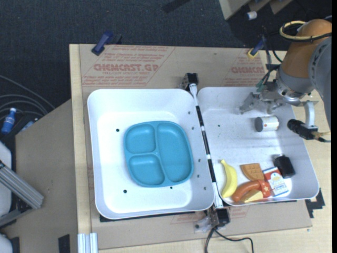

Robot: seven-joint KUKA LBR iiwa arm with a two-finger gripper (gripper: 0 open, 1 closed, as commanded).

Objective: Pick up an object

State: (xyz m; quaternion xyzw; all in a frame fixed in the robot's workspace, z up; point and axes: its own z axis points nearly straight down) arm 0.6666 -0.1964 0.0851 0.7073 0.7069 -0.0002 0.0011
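The gripper [261, 100] hangs over the far part of the right bin [231, 141], its fingers spread apart with nothing between them. It has no contact with any object.

Step in hand, as judged: approach. No pick has been made.

The nearest candidate is the cylinder [266, 123], a small pale roll with a dark end, lying on its side on the bin floor just in front of the gripper and apart from it. It lies alone, clear of the other objects.

The remaining objects are clustered at the near edge of the same bin: a banana [228, 178], a sausage [246, 191], a slice of toast [251, 170], a red-and-white carton [278, 184] and a black block [284, 165]. Several touch or overlap.

The left bin [105, 157] holds a blue divided plate [158, 153].

Next move, as judged:
- Centre the spread fingers over the cylinder.
- Align them across its short axis, since a round body may roll.
- Descend to the floor, close, then lift.
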